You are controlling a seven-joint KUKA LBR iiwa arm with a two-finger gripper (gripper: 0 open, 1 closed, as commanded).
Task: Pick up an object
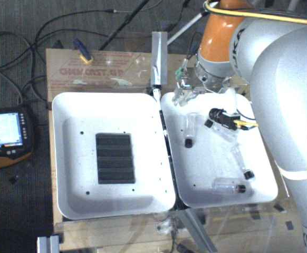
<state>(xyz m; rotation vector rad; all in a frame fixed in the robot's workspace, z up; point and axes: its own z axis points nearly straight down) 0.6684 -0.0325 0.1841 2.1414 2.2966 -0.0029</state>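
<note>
Clear plastic tubes with black caps, four by my count, lie in the right bin (195, 191): one (189, 129) near its left wall, one (220, 130) under the wrist, one (240, 162) toward the right wall, one (228, 185) at the near edge. I see the arm (280, 78) reaching in from the right, orange band (219, 28) uppermost, gripper (184, 91) hanging over the bin's far left corner. I cannot tell its grip state. The left bin (69, 157) holds one black ribbed block (115, 158).
</note>
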